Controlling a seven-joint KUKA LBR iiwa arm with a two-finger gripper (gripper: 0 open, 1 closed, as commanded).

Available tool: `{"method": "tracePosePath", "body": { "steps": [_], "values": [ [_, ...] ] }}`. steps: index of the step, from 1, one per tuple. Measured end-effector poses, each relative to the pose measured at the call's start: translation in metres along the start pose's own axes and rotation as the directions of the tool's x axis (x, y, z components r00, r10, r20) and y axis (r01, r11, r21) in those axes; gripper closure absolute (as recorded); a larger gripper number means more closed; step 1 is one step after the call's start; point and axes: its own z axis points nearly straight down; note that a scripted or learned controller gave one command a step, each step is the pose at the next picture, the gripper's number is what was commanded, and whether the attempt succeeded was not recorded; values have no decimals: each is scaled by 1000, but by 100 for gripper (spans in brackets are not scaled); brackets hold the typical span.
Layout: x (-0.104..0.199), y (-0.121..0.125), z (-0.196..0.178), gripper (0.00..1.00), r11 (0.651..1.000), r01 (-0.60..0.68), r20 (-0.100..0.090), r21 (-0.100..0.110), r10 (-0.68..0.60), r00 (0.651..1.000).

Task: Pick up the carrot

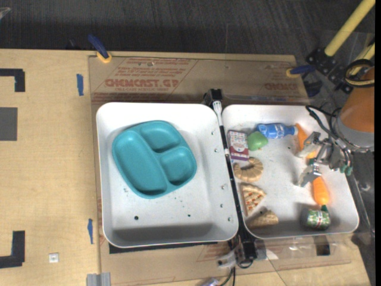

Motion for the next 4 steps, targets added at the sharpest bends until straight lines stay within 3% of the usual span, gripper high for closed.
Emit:
{"method": "tracePosePath", "body": {
  "steps": [1,2,3,4],
  "values": [
    [-4,2,-14,100,1000,3,14,0,-3,1000],
    [-3,2,-13,0,1000,3,11,-1,-3,1000],
    [-48,68,1,0,954,300,-29,6,-299,954],
    [-13,8,0,0,897,441,-1,0,-441,897]
  ]
}}
